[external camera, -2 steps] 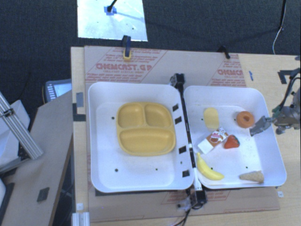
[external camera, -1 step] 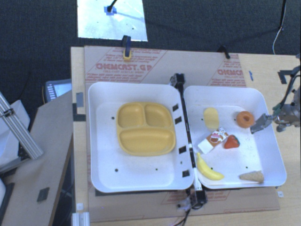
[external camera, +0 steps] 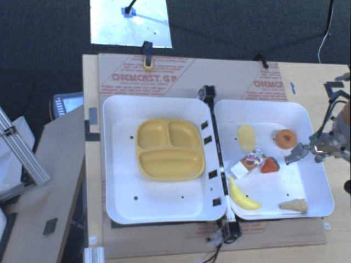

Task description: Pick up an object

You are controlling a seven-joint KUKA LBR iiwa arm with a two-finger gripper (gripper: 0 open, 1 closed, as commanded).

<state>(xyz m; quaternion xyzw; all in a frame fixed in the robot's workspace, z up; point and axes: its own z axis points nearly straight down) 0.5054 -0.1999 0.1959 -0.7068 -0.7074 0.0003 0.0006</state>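
Observation:
The right bin (external camera: 307, 114) holds several small objects. A pale yellow oblong piece (external camera: 246, 137) lies near its middle, and an orange ring-shaped piece (external camera: 285, 138) sits to the right of it. A red piece (external camera: 270, 165) rests beside a white and red packet (external camera: 249, 163). A banana (external camera: 242, 196) lies at the front left, and a tan wedge (external camera: 293, 205) at the front right. My gripper (external camera: 299, 153) hangs at the bin's right side, just right of the red piece and below the orange ring, with nothing seen in it.
The left bin (external camera: 118, 147) carries a yellow divided plate (external camera: 169, 149). A black clip strip (external camera: 215, 152) runs between the two bins. Cardboard (external camera: 164, 75) lies under both bins, and cables cross the bench's right edge (external camera: 334, 92).

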